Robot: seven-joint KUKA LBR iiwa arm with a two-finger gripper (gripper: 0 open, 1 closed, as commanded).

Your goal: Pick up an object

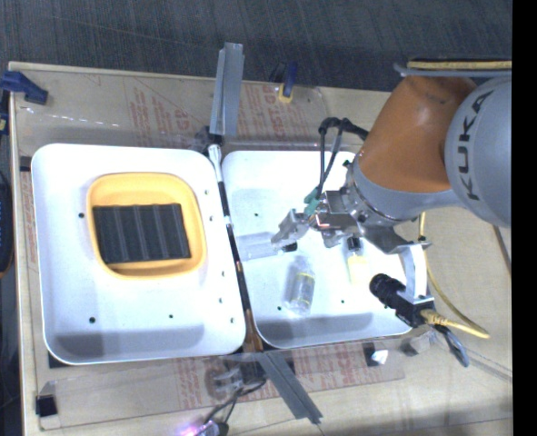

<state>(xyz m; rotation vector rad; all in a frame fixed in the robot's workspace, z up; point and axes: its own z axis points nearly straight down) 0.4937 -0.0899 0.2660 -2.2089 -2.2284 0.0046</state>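
**Poised Over the Right Bin**

Hard to tell whether clenched or released: gripper (291, 230) hangs low in the right bin (259, 175), nothing visibly between its tips. Just below and apart, lying on the bin floor: a small clear plastic bottle (300, 286), tilted slightly. Likely light, smooth, slippery, prone to rolling; best taken across the middle of the body. Farther left, in the left bin (59, 243): a yellow tray with a dark ridged insert (144, 225).

End effector (284, 232) over right bin (250, 175), clear bottle (299, 286) just beside
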